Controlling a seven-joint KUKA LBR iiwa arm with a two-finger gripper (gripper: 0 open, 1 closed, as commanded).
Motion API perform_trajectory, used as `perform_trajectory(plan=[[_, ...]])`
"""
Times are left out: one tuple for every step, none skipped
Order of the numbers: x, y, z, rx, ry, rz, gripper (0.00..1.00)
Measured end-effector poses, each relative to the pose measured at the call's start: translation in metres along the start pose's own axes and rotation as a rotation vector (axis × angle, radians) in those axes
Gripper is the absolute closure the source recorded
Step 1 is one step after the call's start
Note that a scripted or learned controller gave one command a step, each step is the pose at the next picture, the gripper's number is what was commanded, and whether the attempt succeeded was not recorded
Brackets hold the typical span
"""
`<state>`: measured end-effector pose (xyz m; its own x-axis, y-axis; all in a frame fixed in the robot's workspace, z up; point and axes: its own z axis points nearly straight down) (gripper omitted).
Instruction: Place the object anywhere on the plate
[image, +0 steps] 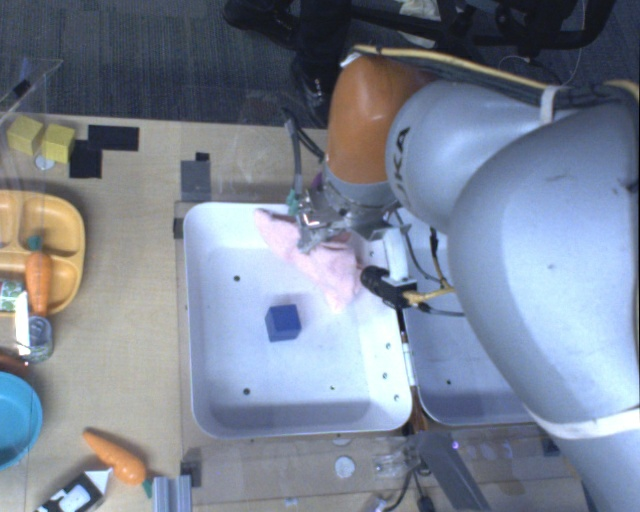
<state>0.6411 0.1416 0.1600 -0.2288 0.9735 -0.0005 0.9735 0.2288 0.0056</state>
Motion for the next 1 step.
perform_trajectory(plan=[[0.0559,-0.0064,0.0634,-0.006,0.002,-0.114,1.0]])
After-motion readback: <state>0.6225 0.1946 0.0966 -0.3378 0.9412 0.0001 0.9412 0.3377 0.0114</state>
